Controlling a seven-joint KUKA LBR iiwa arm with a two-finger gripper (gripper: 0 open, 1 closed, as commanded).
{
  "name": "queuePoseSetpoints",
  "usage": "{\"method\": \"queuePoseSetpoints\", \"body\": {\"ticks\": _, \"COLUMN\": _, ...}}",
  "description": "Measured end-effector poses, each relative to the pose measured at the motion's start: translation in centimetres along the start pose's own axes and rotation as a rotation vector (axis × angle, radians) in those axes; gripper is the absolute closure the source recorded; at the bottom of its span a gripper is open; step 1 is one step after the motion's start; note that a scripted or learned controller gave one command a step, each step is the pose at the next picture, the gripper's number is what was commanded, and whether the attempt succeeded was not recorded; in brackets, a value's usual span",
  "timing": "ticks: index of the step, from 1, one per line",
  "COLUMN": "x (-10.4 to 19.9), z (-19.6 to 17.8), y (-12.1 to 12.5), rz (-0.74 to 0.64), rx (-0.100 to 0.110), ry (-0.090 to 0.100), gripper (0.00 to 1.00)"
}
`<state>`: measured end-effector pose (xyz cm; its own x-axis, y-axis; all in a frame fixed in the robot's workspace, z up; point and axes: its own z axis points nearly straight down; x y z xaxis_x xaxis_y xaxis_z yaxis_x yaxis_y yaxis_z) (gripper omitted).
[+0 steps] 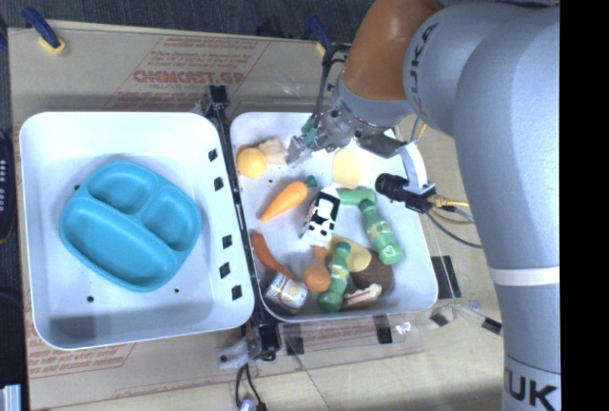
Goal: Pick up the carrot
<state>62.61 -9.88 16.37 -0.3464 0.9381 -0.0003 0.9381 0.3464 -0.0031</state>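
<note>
An orange carrot [285, 200] lies tilted in the upper middle of the right bin [411, 219], its thick end pointing up and right. My gripper [306, 144] hangs over the bin's far part, just above and right of the carrot, close to it. Nothing shows between the fingers, and the wrist hides part of them.
The right bin also holds a yellow lemon-like piece [252, 162], a pale round item [348, 167], a black-and-white box [322, 216], green bottles [379, 230], a sausage [267, 255] and a can [285, 292]. A blue sectioned plate [131, 224] lies in the left bin [48, 304].
</note>
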Motion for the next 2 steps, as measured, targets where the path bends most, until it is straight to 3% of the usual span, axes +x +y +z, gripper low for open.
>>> {"method": "queuePoseSetpoints", "body": {"ticks": 1, "x": 5.4, "z": -2.8, "y": -5.2, "rz": 0.1, "rx": 0.004, "ry": 0.002, "gripper": 1.0}}
{"method": "queuePoseSetpoints", "body": {"ticks": 2, "x": 10.8, "z": -2.7, "y": -8.9, "rz": 0.035, "rx": 0.006, "ry": 0.002, "gripper": 1.0}}
